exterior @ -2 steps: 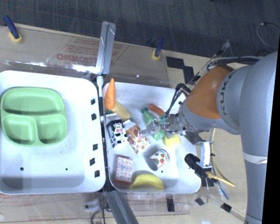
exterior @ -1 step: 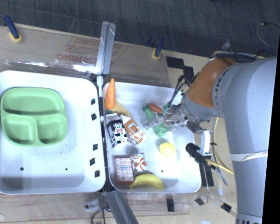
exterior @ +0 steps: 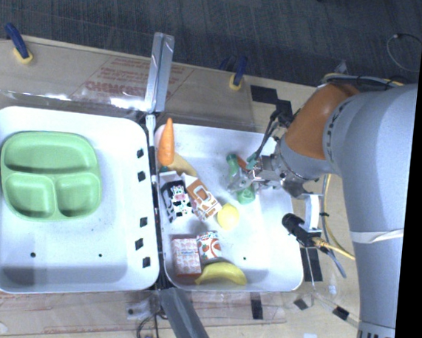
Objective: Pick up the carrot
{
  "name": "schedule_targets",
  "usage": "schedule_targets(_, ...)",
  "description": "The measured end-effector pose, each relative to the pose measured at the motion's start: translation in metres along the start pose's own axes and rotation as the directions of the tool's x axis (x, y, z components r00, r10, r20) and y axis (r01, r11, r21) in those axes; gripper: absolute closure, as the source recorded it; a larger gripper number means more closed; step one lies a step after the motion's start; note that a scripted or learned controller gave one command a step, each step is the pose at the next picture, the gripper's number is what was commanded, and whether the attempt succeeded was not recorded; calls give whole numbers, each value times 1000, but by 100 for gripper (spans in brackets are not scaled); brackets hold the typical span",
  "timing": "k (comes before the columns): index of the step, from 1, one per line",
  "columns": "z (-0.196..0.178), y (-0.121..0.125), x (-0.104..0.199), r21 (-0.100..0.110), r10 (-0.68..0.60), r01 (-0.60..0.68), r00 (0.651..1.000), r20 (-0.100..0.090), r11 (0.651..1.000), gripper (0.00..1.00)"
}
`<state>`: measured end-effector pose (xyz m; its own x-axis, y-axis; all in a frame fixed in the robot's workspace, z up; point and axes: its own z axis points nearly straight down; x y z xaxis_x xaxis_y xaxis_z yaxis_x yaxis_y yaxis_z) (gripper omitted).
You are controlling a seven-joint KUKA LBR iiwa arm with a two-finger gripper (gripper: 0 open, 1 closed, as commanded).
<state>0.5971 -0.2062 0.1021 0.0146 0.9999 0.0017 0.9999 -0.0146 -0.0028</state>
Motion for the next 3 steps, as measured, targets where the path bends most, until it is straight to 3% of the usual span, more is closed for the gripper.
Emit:
schedule_targets(1, -117, -59, 47, -1, -44, 44, 999, 1, 999, 100)
schedule_targets(2, -107, -117, 25, 1, -107, 107, 994, 1, 994, 100)
schedule_targets(3, -130, -120, 44, -1, -755, 755, 656, 5, 656, 100)
